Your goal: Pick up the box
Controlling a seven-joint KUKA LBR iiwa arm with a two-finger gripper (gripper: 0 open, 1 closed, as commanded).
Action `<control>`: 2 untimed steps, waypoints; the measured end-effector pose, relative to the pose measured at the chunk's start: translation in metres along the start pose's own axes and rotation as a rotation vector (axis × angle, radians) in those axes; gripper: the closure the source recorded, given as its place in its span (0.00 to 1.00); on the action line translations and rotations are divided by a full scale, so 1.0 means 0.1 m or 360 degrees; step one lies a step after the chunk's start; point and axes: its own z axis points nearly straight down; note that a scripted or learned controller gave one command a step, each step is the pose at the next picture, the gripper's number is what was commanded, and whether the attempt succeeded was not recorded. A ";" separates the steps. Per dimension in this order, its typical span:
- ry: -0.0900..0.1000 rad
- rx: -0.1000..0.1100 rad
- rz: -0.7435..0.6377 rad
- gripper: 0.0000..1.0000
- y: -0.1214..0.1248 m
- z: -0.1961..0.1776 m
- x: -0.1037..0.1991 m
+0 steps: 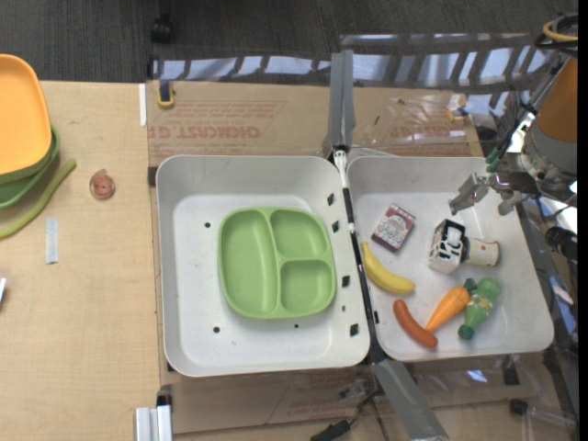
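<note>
The box [393,228] is small, dark red with a white front panel, and lies flat in the upper left part of the right bin [537,343]. My gripper [487,196] hangs over the bin's upper right area, to the right of the box and a little further back. Its fingers are spread open with nothing between them. The arm enters from the right edge of the view.
Below the gripper lies a black-and-white cup [452,246]. A banana [386,272], a red pepper [415,324], a carrot [446,308] and a green bottle [480,306] fill the bin's front. The left bin [175,246] holds a green divided plate [276,263].
</note>
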 end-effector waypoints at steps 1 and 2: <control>-0.0002 -0.0019 0.0467 0.00 0.21 0.79 0.45; -0.0003 -0.0007 -0.0171 0.00 0.75 0.57 0.68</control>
